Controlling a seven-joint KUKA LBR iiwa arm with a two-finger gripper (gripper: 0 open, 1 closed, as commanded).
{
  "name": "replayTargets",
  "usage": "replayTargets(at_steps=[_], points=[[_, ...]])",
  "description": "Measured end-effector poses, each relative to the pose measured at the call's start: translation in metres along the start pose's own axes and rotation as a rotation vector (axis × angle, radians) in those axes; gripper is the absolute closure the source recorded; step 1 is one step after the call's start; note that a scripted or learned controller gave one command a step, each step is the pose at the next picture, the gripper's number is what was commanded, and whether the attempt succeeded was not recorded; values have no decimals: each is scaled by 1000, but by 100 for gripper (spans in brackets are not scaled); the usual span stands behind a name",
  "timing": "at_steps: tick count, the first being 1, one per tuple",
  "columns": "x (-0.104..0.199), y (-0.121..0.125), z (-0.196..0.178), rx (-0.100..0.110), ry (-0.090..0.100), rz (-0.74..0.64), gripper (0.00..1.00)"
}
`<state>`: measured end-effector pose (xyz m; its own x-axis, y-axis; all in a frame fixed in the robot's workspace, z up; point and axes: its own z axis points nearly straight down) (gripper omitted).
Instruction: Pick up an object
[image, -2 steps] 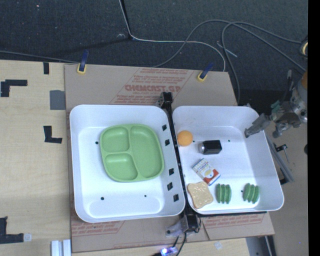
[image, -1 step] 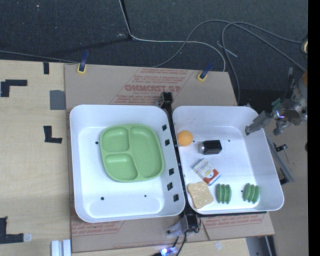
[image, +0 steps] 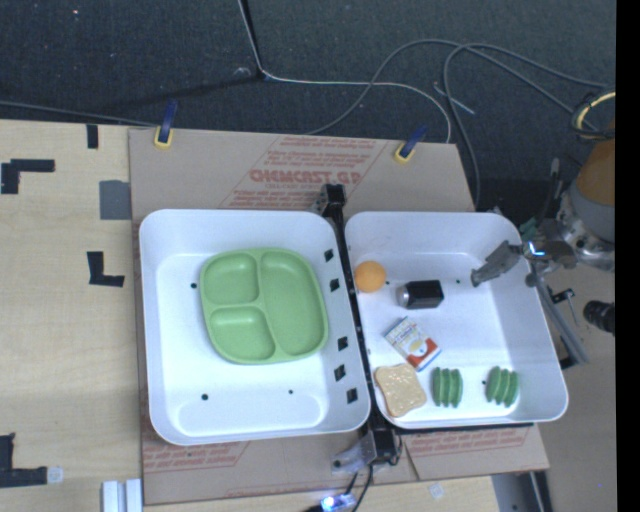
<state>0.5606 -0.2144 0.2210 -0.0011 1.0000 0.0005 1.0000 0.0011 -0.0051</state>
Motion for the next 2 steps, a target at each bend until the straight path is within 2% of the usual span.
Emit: replayTargets(at_steps=[2], points=[[-7, 5, 98, 0, 0, 0, 0]])
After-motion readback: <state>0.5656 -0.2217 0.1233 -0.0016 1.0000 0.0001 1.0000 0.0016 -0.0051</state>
